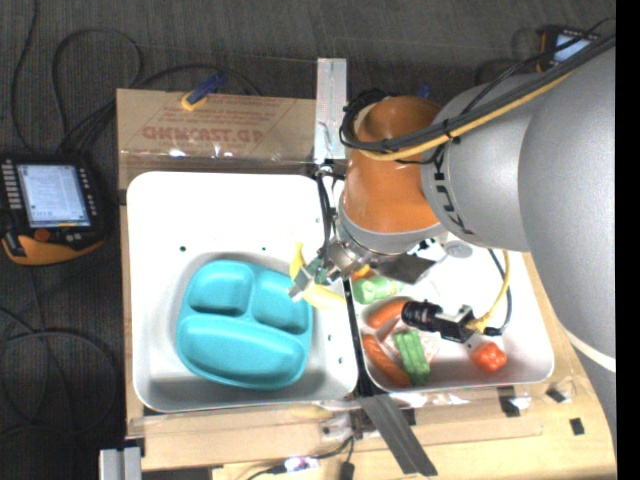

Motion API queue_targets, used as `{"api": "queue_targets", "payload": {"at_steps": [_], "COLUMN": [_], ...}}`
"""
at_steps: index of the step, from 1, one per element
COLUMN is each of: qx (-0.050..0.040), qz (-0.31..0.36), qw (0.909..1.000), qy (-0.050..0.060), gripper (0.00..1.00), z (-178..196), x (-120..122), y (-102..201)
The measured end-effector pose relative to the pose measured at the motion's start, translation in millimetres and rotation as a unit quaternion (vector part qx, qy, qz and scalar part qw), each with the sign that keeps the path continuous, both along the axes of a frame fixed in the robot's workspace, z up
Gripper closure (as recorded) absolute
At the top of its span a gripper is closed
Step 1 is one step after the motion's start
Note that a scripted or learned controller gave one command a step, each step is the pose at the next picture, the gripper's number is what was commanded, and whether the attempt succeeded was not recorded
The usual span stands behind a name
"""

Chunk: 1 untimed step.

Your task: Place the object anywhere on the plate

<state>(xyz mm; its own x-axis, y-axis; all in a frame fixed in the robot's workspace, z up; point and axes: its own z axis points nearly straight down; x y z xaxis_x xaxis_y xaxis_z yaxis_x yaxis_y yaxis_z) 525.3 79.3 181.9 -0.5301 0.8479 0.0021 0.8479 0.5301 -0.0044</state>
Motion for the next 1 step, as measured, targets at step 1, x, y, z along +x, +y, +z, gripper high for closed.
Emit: {"api": "queue_targets", "payload": {"at_steps": [1], "qx": [0.0], "qz": [0.0], "qw": [1.0], "qy": [0.0], "gripper": [0.0], "z": [0.1], "x": [0.1], "y": [-0.3]}}
